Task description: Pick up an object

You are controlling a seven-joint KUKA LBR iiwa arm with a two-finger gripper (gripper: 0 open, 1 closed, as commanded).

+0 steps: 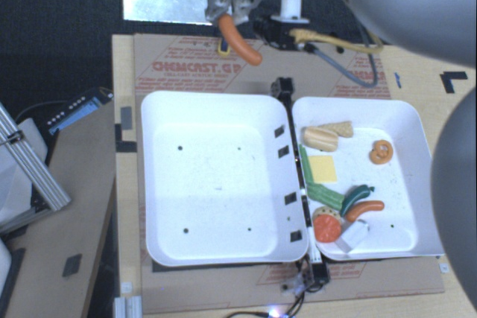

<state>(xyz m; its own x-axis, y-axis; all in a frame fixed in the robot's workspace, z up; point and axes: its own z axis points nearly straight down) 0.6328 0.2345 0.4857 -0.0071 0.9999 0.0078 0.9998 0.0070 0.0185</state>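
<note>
Camera view: gripper [228, 11] sits high, past the far rim of the left bin [160, 182], pinching an orange sausage [240, 41] at its upper end. The sausage hangs below the fingers, long axis slanting down and toward the right bin [414, 123], clear of both bins and over the cardboard sheet [194, 67]. My read: the pick is done and the next move is a carry. The left bin lies directly below and nearer.

Count, all in the right bin:
- one bread roll [322, 136] near the divider
- one pretzel [381, 152]
- one yellow cheese slice [323, 168]
- one green strip [320, 190]
- one dark green pepper [356, 195]
- one red sausage [364, 208]
- one tomato [326, 227]
- one white block [352, 236]
</note>
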